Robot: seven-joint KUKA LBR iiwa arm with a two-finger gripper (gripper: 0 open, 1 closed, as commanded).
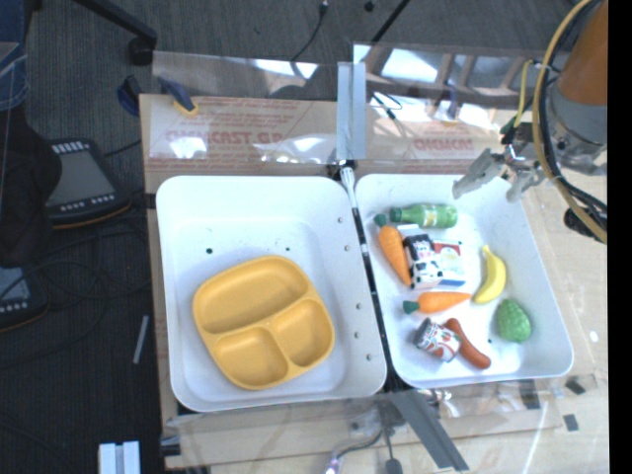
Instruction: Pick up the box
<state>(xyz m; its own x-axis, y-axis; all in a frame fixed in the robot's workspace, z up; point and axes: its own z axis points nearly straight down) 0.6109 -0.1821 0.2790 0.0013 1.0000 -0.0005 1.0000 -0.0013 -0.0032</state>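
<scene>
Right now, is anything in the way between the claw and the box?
Nothing covers the box from above. The claw hangs over the bin's far right corner. A green bottle and two carrots crowd the box's sides.

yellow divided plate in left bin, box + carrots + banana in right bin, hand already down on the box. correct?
Not quite. The camera view shows the hand up at the right bin's far right corner, apart from the box, not down on it. The rest stands: the yellow divided plate lies in the left bin; the carrots and banana lie beside the box.

box (434, 259) | white, blue-and-red print | lying flat | right bin, between two carrots, under green bottle
</scene>
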